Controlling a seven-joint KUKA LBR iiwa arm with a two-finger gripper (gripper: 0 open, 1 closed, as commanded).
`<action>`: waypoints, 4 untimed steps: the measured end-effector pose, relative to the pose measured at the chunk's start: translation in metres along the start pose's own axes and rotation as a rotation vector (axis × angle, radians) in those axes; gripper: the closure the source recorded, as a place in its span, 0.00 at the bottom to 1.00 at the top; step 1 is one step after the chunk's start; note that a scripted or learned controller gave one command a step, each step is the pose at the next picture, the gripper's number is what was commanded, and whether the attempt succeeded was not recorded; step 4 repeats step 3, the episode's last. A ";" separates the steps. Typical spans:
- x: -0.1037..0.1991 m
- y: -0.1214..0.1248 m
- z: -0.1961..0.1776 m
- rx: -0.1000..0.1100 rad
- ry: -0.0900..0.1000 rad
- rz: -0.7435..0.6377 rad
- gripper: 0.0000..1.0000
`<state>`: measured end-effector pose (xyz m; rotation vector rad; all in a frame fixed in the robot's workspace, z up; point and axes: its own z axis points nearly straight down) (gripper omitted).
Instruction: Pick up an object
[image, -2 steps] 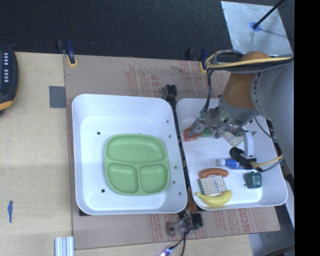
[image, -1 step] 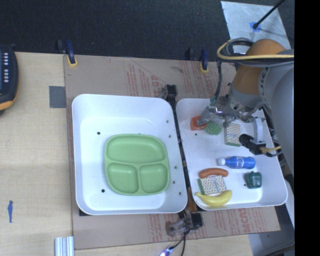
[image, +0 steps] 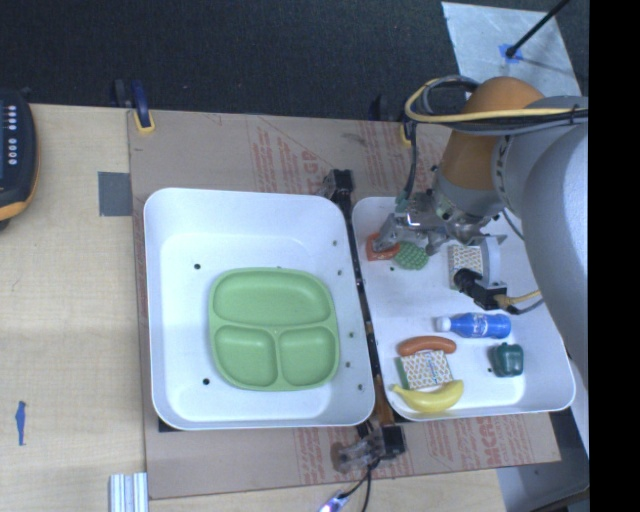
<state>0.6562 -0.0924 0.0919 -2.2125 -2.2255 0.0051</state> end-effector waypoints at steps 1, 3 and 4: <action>-0.003 0.000 0.000 0.000 -0.001 0.001 0.00; -0.001 0.000 0.000 0.000 0.000 0.001 0.00; -0.001 0.000 0.000 0.000 0.000 0.001 0.00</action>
